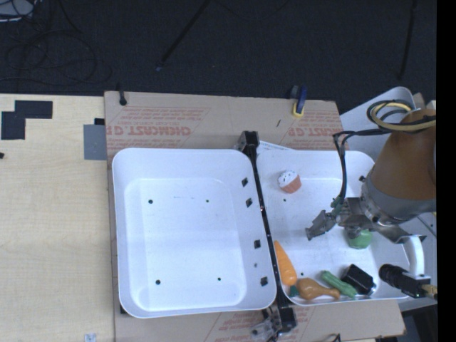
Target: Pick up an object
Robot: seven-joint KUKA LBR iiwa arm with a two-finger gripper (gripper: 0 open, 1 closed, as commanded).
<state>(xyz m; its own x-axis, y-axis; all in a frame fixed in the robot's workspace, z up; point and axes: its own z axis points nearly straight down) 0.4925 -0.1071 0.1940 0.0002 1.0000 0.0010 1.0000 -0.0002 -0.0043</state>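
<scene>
1. Starting at the left, the left bin [135, 191] offers nothing to pick, so the work lies in the right bin [313, 164].
2. Near the divider, an orange carrot-shaped piece [285, 263] lies along the right bin's lower left wall, with a yellow-orange piece [313, 288] just beside its lower end; both sit tight to the walls, which I judge awkward for fingers.
3. A small white-and-orange cup-like object [288, 181] sits alone in the upper part of the bin, well apart from the rest; it looks the cleanest target.
4. A green elongated piece [337, 282] and a black block [360, 278] lie along the front wall, touching or nearly so.
5. The gripper [324, 223] hangs over mid-bin; whether its fingers are spread or closed, I cannot tell, and nothing is visibly between them.
6. A green round object [359, 237] sits just beside it, partly hidden under the wrist.
7. To do this well, centre over one isolated object, descend straight, and close only once it lies between the fingers.
</scene>
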